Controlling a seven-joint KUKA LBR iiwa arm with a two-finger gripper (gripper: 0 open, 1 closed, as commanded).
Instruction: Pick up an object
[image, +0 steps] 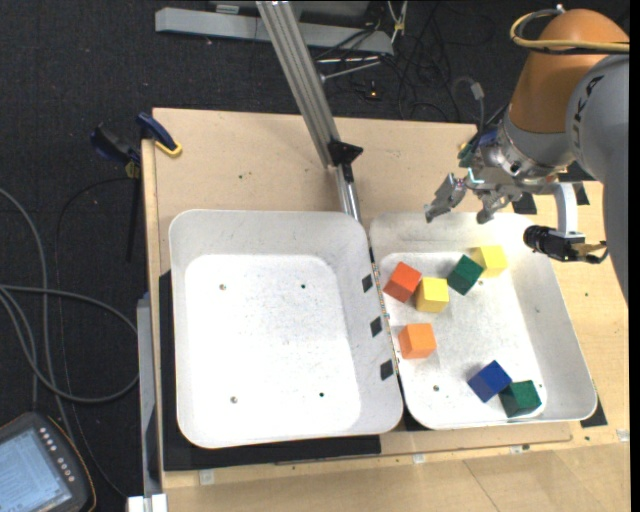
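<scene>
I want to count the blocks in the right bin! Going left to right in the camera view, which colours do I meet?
Red-orange block → orange block → yellow block → green block → blue block → dark green block. The second yellow block sits level with the blue one, so I left it out.

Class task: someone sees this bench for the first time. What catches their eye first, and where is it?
Probably the bright blocks in the right bin: an orange block, yellow block and green block bunched near its upper left, with a blue block toward the near edge. Next, the gripper hanging above that bin's far rim, jaws spread and holding nothing.
</scene>
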